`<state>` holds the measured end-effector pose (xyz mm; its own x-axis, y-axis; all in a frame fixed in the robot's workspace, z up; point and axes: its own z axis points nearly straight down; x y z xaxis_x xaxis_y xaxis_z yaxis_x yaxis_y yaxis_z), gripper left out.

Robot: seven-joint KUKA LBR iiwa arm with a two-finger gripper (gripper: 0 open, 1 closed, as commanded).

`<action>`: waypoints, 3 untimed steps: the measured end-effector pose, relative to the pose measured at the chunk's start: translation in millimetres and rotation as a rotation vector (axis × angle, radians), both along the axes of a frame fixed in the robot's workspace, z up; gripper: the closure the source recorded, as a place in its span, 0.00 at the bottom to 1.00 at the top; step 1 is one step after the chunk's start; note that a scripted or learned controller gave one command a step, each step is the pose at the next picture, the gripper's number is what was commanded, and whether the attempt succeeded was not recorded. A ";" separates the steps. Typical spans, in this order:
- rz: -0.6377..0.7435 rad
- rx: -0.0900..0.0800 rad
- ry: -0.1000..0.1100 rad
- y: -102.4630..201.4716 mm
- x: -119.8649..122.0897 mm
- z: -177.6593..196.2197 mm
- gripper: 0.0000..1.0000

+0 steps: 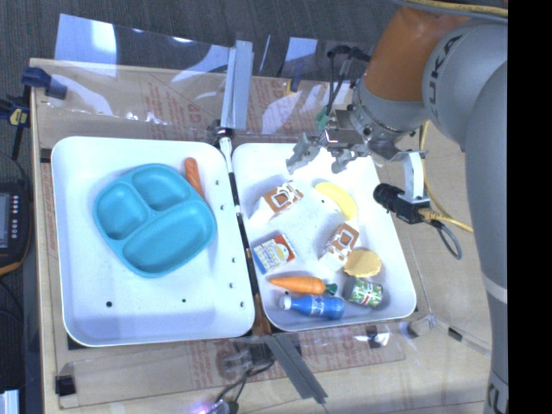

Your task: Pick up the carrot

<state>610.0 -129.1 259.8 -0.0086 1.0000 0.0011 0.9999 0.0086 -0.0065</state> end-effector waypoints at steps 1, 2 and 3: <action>0.306 0.002 -0.001 23.7 -51.1 -64.1 0.00; 0.367 0.001 -0.003 39.1 -113.1 -68.5 0.00; 0.616 0.005 -0.002 -4.5 -127.0 -153.4 0.00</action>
